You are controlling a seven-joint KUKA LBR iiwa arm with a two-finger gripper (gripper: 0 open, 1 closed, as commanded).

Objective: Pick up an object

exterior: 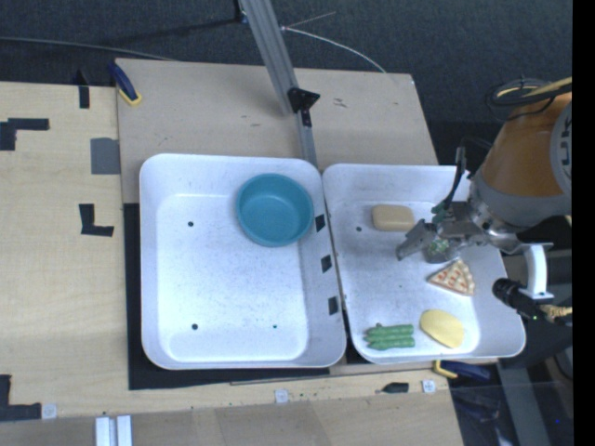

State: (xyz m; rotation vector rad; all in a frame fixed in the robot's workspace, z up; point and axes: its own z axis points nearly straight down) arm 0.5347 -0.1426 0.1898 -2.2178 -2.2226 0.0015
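In the right bin [372, 277] lie a tan bread-like piece [392, 217], a pizza slice [453, 277], a yellow lemon-shaped piece [442, 328] and a green bean pod [389, 336]. The gripper [418, 243] hangs low over this bin, between the tan piece and the pizza slice, its dark fingers pointing left. Nothing shows between the fingers. A blue bowl [273, 209] sits in the left bin [223, 295], near its back right corner.
The arm's orange band [525, 161] and grey wrist rise over the right bin's far right side. A metal pole [274, 49] slants down to the gap between the bins. The wooden bench [56, 249] stretches to the left.
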